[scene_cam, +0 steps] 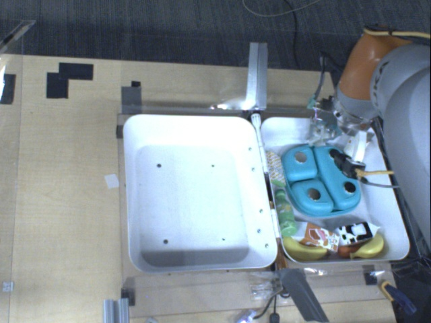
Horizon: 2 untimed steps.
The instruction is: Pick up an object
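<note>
Camera view, looking down at a slant on counter, light wood tone, w/ black marks at far left.

Left bin: white, shallow, rounded corners, a few small dark dots on floor. Sits touching right bin along a shared middle edge.

Right bin: white, same type, crowded w/ items.
- Blue block toy: teal, chunky, several rounded lobes w/ dark holes on top; approx. centre of bin, largest item there.
- Banana: yellow, curved, lying along near wall of bin, front-left corner. Second yellow end near front-right corner; cannot tell if same piece.
- Black-and-white item: small, cow-patterned, just beside the yellow end at front right, near side of blue toy.
- Orange-and-white packet: between banana and black-and-white item, partly under blue toy's edge.
- Green item: at bin's left wall, wedged beside blue toy; shape unclear.

Arm: grey, orange band above wrist, entering from right over far-right part of right bin.

Hand: low over far end of right bin, just beyond blue toy's far edge, close to or touching it; cannot tell which. Fingers' spread: cannot tell, blurred and masked by wrist hardware. Nothing seen gripped.

Metal bracket: upright, grey, at far side where bins meet. Thin cable looping on dark floor beyond counter.
</note>
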Each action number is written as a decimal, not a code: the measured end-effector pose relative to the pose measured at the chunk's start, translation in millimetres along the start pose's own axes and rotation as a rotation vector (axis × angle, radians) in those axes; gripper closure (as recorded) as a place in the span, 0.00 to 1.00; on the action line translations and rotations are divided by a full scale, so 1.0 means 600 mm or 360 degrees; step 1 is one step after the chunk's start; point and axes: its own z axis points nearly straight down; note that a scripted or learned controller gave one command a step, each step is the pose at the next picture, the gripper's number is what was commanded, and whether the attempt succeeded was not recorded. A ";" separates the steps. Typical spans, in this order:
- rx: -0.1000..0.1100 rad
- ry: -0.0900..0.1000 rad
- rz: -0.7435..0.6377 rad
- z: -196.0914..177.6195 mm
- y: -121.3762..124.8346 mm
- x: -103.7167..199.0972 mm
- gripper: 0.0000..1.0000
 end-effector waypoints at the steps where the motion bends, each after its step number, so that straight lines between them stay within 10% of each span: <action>1: 0.0025 0.0010 0.0286 -0.042 0.014 -0.095 1.00; 2: 0.0026 0.0013 0.0090 -0.096 -0.080 -0.018 1.00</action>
